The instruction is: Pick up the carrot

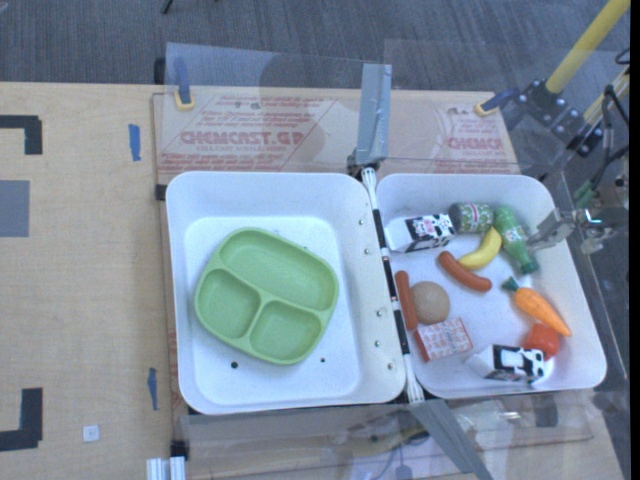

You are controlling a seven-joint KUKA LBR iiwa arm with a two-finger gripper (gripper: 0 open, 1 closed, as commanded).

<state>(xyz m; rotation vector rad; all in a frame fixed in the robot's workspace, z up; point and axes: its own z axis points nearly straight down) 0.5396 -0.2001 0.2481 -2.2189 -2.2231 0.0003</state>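
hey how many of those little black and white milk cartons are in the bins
2. One milk carton lies at the upper left of the right bin; the second carton lies near its lower right corner, beside the carrot. None looks hidden.

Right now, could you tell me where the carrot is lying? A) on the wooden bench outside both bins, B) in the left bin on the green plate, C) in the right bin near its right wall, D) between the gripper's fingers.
C: the carrot lies on the floor of the right bin, near its right wall, just below the green bottle.
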